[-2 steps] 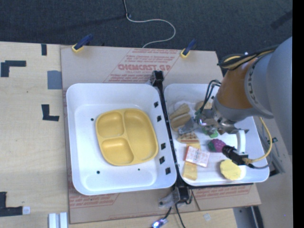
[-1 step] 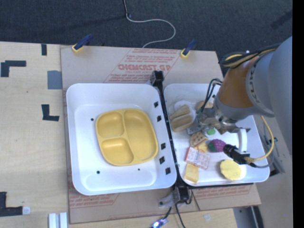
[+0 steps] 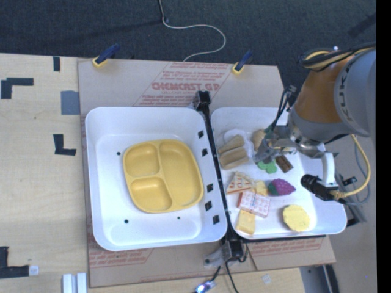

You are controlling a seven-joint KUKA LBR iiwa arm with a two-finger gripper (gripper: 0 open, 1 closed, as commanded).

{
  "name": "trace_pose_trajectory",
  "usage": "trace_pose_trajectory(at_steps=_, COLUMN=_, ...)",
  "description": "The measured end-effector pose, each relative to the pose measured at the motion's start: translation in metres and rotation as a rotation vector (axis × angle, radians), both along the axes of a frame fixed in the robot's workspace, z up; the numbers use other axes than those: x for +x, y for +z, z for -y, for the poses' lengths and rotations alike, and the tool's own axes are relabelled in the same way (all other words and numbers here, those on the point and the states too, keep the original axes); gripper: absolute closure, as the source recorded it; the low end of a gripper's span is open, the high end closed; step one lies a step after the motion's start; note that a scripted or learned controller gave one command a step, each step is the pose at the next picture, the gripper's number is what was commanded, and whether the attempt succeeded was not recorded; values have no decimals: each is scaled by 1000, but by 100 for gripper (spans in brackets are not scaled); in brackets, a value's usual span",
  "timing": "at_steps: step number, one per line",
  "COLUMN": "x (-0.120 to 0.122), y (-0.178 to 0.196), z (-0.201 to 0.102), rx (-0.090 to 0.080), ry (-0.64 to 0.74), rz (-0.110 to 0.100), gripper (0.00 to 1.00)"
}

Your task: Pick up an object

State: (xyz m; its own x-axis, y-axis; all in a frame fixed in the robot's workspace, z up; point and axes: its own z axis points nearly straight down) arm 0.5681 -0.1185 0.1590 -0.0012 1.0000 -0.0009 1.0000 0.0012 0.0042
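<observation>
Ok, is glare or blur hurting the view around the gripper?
Camera view: lighting is even, no hard glare on the white bins; soft shadows under the arm; the gripper and the small items beneath it look slightly soft, so fine detail there is hard to read; the yellow tray is clear.

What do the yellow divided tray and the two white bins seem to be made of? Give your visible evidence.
Yellow divided tray: probably moulded plastic, matte to slightly satin; one even colour, rounded compartment walls.
Left bin and right bin: likely thin formed plastic, smooth with a slight sheen; uniform white, softly rounded rims and corners.
</observation>
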Motion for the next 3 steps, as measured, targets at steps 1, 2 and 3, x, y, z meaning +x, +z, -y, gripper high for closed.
trace_pose_trajectory(at_steps=1, x=-4, y=51, z=-10, rx=1, ry=1, rz=-1, gripper=100)
trace_pose_trajectory(at_steps=2, x=-3, y=66, z=-11, rx=1, ry=0, rz=-4, gripper=100)
trace_pose_trajectory(at_steps=3, x=-9, y=64, z=-74, rx=2, ry=5, rz=-6, gripper=100)
